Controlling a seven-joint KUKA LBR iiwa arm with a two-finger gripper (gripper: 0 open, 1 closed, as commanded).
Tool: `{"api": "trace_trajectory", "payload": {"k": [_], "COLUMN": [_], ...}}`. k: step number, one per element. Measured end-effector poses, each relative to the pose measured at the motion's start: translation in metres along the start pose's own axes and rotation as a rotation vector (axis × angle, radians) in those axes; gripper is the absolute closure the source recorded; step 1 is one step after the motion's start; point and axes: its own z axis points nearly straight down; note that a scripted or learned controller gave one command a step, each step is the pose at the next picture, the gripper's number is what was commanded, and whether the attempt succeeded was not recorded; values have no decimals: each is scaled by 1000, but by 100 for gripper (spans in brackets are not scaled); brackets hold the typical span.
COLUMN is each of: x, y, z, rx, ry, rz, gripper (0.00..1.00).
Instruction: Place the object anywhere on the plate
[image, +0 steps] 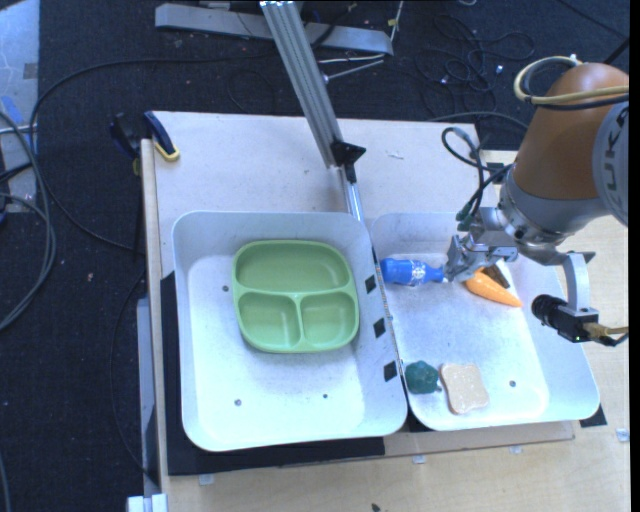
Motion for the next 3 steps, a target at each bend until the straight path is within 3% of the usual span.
{"api": "trace_trajectory", "payload": {"k": [3], "x": [176], "y": [-48], "z": [16], "rx": [0], "ry": [1], "rz": [-1], "gripper": [100]}}
